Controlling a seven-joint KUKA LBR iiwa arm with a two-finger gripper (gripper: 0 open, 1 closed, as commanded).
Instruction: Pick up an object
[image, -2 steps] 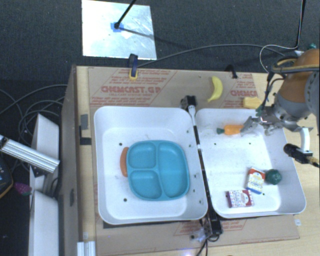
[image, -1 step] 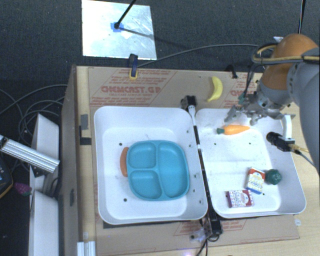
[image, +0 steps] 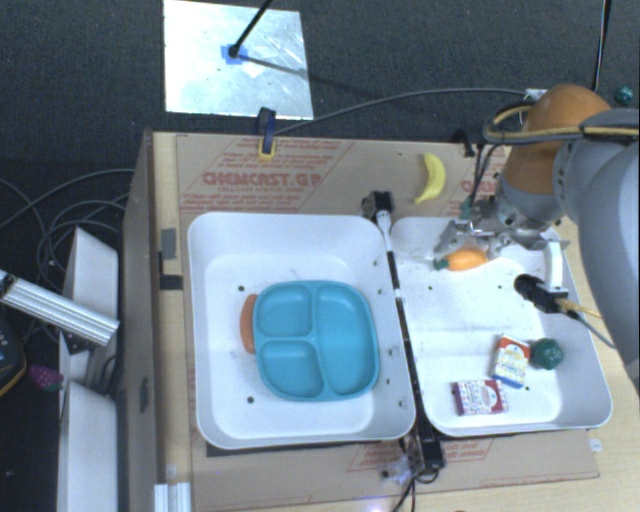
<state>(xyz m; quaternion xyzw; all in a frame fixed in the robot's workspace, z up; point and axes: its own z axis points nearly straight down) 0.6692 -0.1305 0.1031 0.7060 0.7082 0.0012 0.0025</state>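
Bins first: next to the left white plastic bin (image: 215, 300) with its blue divided plate (image: 315, 338), the right white bin (image: 580, 400) holds a small orange carrot-shaped toy (image: 466, 261), long axis sideways, just below the grey hand (image: 478, 232). Open or closed, can't tell.

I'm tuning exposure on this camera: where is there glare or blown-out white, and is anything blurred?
Camera view: the foil sheet above the bench glares; the right bin floor is close to washed out; the gripper by the orange object looks soft; the blue tray stays crisp, evenly lit.
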